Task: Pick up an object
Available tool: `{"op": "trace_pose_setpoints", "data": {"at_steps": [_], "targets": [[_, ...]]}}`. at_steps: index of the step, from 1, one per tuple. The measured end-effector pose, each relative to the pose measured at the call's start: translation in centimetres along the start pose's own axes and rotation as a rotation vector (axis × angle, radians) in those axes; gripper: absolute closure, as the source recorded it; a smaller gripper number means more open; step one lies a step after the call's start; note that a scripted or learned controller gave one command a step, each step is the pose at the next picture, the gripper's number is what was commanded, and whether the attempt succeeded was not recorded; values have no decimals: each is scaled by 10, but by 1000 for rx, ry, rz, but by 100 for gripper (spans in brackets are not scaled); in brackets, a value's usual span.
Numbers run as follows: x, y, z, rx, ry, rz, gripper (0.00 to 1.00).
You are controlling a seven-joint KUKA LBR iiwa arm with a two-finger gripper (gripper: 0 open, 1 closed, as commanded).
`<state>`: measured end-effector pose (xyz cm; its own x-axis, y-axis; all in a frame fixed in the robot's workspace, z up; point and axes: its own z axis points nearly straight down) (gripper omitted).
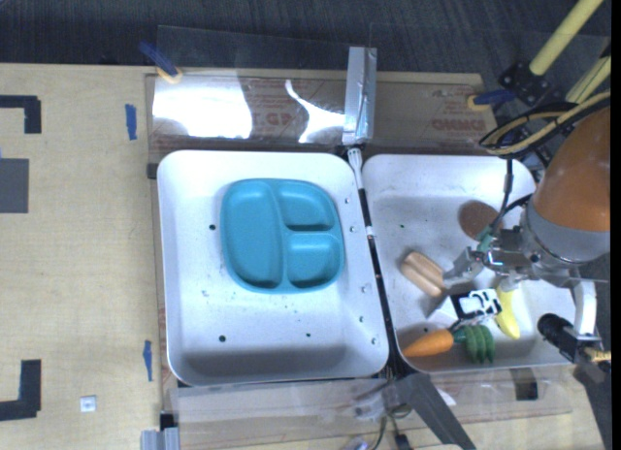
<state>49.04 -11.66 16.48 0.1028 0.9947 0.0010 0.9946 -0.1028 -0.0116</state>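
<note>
The camera view looks down on a tan counter [78, 273] bearing two white bins side by side. The left bin [184, 332], at centre frame, holds a blue divided tray [281, 235] lying flat in its middle. The right bin [408, 186], at right of centre, holds a tan cylinder [423, 273] near its middle, a brown disc [476, 216] further up and right, and along its lower edge an orange carrot with green top [437, 343] and a yellow piece [506, 318]. The pincer [477, 262] hangs just right of the cylinder, over a black-and-white item [475, 305]; whether it is spread or pressed together I cannot tell. The arm [577, 196] enters at the right edge.
</note>
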Motion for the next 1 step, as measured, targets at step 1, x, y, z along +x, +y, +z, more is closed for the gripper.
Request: {"op": "trace_pose_setpoints", "data": {"at_steps": [1], "targets": [[3,8,51,-42,-8,106,0]]}}
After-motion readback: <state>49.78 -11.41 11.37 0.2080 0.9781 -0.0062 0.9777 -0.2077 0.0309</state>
